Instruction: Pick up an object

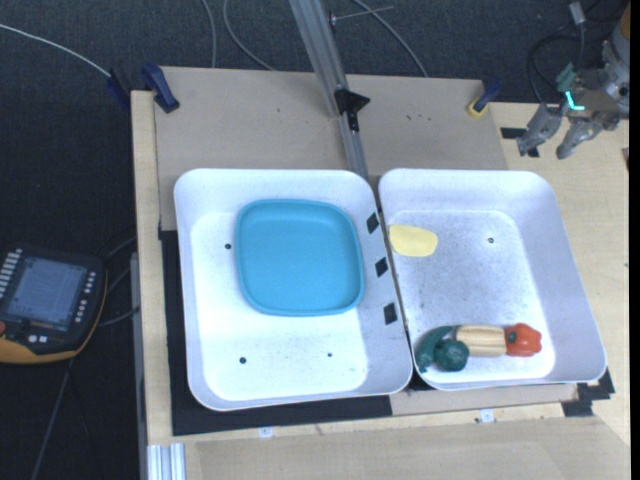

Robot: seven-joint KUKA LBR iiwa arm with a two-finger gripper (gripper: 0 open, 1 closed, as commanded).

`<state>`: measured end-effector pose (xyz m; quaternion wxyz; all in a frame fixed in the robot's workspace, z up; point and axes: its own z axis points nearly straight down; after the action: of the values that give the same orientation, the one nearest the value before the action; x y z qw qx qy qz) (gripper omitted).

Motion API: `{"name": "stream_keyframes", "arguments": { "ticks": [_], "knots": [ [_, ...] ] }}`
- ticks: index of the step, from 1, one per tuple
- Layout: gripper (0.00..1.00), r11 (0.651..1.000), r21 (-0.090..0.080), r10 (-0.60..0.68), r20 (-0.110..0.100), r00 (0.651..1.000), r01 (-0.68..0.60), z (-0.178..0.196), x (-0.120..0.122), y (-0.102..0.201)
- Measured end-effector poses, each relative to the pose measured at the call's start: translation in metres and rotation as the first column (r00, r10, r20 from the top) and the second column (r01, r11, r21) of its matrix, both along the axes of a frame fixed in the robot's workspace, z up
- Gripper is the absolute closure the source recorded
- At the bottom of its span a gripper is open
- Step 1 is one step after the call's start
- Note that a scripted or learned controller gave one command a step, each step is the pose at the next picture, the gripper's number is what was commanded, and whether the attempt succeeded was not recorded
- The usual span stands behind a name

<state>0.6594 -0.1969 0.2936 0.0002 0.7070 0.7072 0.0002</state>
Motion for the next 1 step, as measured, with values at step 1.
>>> {"name": "stream_keyframes", "arguments": {
  "ticks": [1],
  "knots": [
    [0.00,1.000,0.000,0.000,0.000,1.000,0.000,0.0000,0.0000,0.0000]
  ]
}}
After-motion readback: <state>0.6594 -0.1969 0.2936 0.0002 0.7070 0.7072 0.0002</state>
